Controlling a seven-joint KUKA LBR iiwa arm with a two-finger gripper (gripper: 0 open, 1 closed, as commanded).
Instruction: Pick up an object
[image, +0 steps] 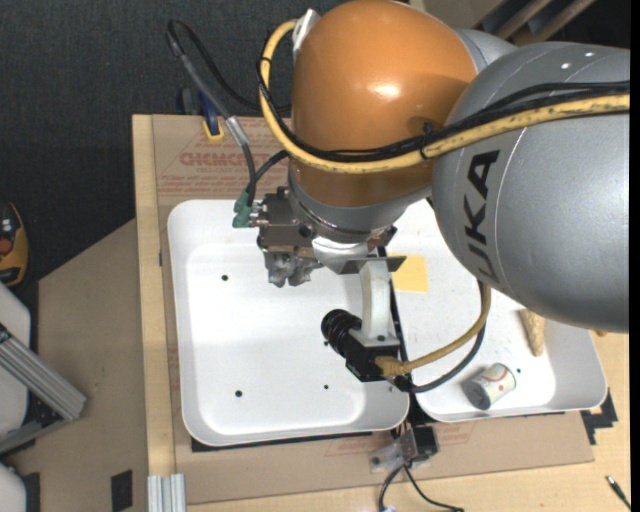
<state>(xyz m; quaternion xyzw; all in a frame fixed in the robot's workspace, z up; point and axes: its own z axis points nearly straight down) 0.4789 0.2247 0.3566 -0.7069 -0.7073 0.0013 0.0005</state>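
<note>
Jaws (290, 268) over left bin (200, 300); right bin (560, 385) holds cylinder (490, 385).

The grey arm (560, 190) bears black lettering, a glossy orange dome (375, 70) and yellow and black cables (330, 152).

Yellow flat square object (411, 273): lies flat on the floor of the right bin (560, 392), near that bin's left wall and toward its far end; partly covered by the arm, with only its right portion showing; colour pale yellow, thin, sheet-like. Small cylindrical object (489, 384): lies on its side in the right bin, near the bin's near rim; grey end facing the camera's lower left, white body with a small reddish mark. Tan elongated object (531, 332): lies in the right bin, right of the cylinder and apart from it; its far end hidden under the arm.
</note>
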